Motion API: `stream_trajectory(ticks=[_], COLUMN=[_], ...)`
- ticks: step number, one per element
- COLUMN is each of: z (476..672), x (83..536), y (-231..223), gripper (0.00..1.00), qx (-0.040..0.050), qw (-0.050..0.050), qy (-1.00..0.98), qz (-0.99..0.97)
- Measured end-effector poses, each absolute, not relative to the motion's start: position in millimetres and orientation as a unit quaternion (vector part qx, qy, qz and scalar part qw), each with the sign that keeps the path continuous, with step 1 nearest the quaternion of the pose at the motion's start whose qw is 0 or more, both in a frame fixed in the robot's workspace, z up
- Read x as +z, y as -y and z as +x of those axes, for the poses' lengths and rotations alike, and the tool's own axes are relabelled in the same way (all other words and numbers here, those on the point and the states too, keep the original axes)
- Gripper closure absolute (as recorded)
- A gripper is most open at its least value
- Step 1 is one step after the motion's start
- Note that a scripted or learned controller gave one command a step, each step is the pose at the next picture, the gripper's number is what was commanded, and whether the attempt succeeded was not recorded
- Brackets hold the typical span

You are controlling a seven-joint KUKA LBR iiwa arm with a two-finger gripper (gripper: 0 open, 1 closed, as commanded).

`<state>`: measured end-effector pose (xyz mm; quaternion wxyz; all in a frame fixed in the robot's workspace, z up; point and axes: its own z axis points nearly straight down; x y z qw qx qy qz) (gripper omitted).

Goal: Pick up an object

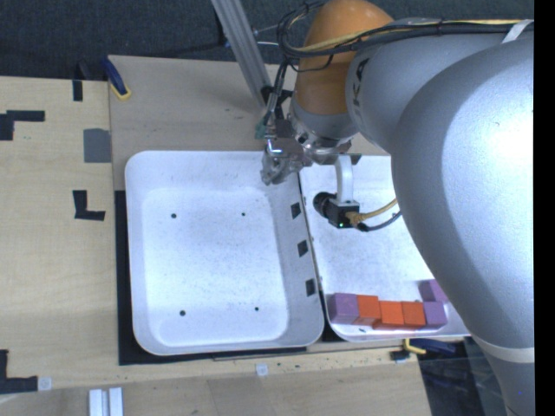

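Several purple and orange blocks [390, 311] lie in a row at the near edge of the right bin [381, 258]. My gripper [276, 168] hangs over the far right corner of the left bin [208, 250], close to the rim between the two bins and well away from the blocks. The grey arm with its orange band [342, 24] reaches in from the right and covers much of the right bin.
A metal bar [238, 33] slants up behind the gripper at the back. A blue and yellow clamp [117, 81] sits at the bench's far left corner. Black tape marks [82, 204] lie on the wood left of the bins.
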<state>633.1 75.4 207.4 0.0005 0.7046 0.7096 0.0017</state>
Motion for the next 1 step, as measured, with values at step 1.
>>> stream_trajectory(ticks=[1], z=[671.7], x=[260.1], y=[-85.4], gripper=[1.0], qx=[0.0022], qw=[0.002], qy=[-0.708], qz=[0.706])
